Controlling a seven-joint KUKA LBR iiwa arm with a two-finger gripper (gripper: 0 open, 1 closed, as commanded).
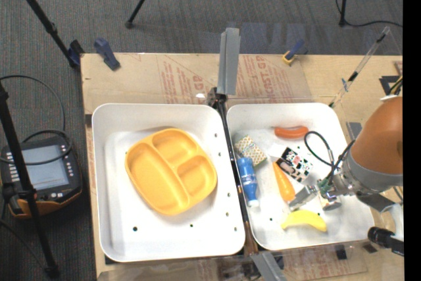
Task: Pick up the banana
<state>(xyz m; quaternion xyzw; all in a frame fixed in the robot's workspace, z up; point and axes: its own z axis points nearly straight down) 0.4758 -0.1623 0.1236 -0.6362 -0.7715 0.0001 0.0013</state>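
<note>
On the bench, two white bins side by side. Left bin point(108, 141) carries a yellow divided plate point(171, 170), nothing else of interest. Right bin point(263, 116) has the clutter: blue bottle point(247, 179) along the left wall, orange carrot-shaped piece point(284, 185) mid-bin, hot dog point(291, 131) near the back, black-and-white patterned item point(295, 163), small checked packet point(250, 149).

Arm comes in from the right, gripper point(314, 195) low over the right bin's front half. Finger state: cannot tell, too small and cluttered with cabling.

Banana point(304, 221) lies flat near the front wall of the right bin, just below the gripper and just beside the carrot tip. Nothing visibly between the fingers, so not held.

Handling guess: toy fruit, light, stiff, smooth skin, likely slippery. Curved, so grab across the thick middle, fingers straddling the short axis; the tapered ends would squirt out. Front wall is close, little clearance on that side.
</note>
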